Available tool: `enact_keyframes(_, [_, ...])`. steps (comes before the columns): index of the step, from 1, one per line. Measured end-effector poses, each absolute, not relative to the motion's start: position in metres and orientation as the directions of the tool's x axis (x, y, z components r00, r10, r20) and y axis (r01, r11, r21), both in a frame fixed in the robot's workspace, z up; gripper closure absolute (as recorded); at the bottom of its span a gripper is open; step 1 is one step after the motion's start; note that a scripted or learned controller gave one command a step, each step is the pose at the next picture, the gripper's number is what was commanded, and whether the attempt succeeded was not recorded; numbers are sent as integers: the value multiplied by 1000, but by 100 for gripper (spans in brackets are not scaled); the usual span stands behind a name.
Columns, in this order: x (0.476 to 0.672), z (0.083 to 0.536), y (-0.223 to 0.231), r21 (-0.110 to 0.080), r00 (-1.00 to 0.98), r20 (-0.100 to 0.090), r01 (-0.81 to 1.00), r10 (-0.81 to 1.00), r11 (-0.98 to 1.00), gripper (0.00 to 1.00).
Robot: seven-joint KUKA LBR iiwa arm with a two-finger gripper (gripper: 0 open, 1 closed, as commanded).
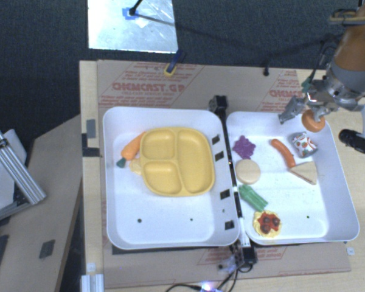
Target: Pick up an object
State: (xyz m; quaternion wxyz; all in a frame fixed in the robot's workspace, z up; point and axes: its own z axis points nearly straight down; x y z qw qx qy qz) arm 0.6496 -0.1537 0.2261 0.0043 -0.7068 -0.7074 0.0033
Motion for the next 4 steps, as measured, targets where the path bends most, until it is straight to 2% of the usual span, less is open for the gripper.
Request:
enact_keyframes(1, [652,234,-153,1,-3,0,1000,1000,3,0])
enact_keyframes(2, [644,186,-159,-2,-1,0,1000,1000,1,0])
enact_keyframes(3, [646,135,-169,-1,-1,-1,1000,1000,1,0])
enact_keyframes(4, [651,133,-168,18,-4,-4,1000,1000,4,0])
